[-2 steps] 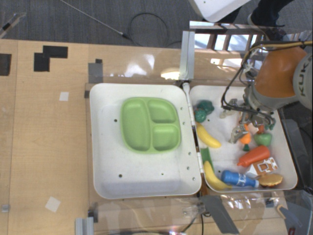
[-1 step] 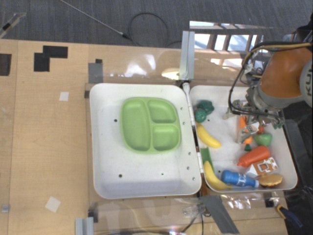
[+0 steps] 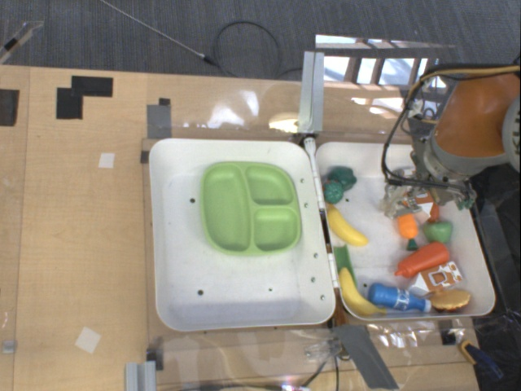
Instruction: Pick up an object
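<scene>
camera view | arm (image 3: 476, 125) reaches in from right over far part of right bin (image 3: 488, 287) | gripper (image 3: 419, 195) above bin floor, grip state cannot tell | orange piece (image 3: 408, 226) just near of gripper, carrot (image 3: 423, 258) nearer still, bananas (image 3: 347, 228) at bin's left | left bin (image 3: 175, 300) holds green divided plate (image 3: 250, 208)

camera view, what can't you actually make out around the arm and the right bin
- Pincer: its fingertips sit under the grey wrist, so open or shut is unclear.
- Small orange toy below it: too small to identify.
- Lower yellow plastic banana: partly covered by the blue plastic bottle.
</scene>
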